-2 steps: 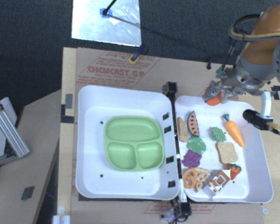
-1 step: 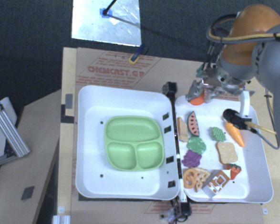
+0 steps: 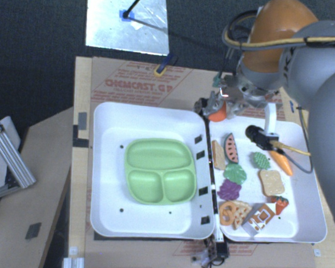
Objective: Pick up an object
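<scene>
My claw (image 3: 221, 106) hangs low with an orange piece (image 3: 217, 115) just beneath it; whether it grips I cannot tell. I judge the grasp and lift not yet done.

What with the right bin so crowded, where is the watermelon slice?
In the camera view the watermelon slice lies in the right bin, near its left wall, just right of a tan piece.
</scene>
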